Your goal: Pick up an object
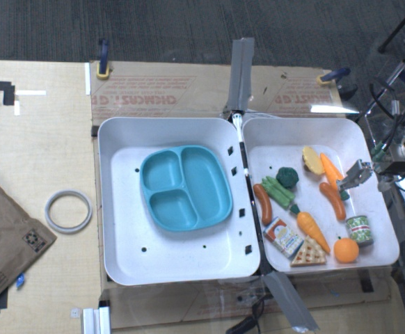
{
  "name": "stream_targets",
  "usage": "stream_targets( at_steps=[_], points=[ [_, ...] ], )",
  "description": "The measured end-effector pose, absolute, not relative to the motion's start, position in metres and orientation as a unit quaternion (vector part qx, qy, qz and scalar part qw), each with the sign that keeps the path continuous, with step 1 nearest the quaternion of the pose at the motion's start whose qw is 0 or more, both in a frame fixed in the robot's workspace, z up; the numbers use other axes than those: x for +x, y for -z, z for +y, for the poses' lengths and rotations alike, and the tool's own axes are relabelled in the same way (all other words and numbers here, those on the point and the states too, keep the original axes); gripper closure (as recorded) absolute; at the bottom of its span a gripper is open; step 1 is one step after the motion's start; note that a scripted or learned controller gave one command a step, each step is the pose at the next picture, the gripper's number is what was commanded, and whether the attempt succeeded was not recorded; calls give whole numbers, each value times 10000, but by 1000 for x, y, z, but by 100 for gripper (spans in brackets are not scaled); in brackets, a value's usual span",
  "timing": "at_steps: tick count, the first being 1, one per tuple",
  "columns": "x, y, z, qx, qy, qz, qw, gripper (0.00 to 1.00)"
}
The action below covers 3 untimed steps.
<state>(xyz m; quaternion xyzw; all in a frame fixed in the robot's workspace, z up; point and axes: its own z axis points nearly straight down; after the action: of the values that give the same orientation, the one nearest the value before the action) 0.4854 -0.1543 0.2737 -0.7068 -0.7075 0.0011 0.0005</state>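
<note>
Nearest the camera, along the near edge of the right bin, a pizza-slice toy, an orange and a small carton are seen, with a green can just beside the orange. Farther in, a carrot, green beans, broccoli, two sausages, a second carrot and a yellow piece are scattered. The left bin bears a blue divided plate.

The gripper is found over the right part of the right bin, just above the right sausage and the far carrot. Whether its jaws are parted or closed cannot be told at this size. Nothing is seen held between them, so the pick is judged not yet made: descent, closure and lift are all left.
</note>
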Motion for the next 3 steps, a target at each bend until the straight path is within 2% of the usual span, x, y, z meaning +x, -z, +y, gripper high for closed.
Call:
stream_targets(
  at_steps=[1,2,3],
  points=[
    [477,-116,-165,-6177,-4,-7864,13,0],
    [493,-91,-117,-6417,-4,-7670,6,0],
    [493,-100,-117,-6432,-7,-7657,9,100]
  ],
)
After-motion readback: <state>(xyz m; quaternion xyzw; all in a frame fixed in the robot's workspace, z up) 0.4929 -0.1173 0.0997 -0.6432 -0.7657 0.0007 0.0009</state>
